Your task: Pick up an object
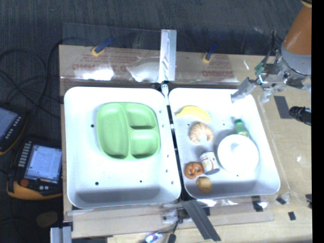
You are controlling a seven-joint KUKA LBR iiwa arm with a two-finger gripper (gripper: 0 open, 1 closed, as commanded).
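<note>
Camera view: gripper [251,86] (over right bin [266,135])

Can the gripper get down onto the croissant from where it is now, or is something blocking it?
Probably yes. The croissant lies uncovered in the right bin, apart from the yellow piece and white plate. The gripper hovers over the bin's far corner.

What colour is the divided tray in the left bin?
Light green; the divided tray shows clearly in the camera view.
</note>
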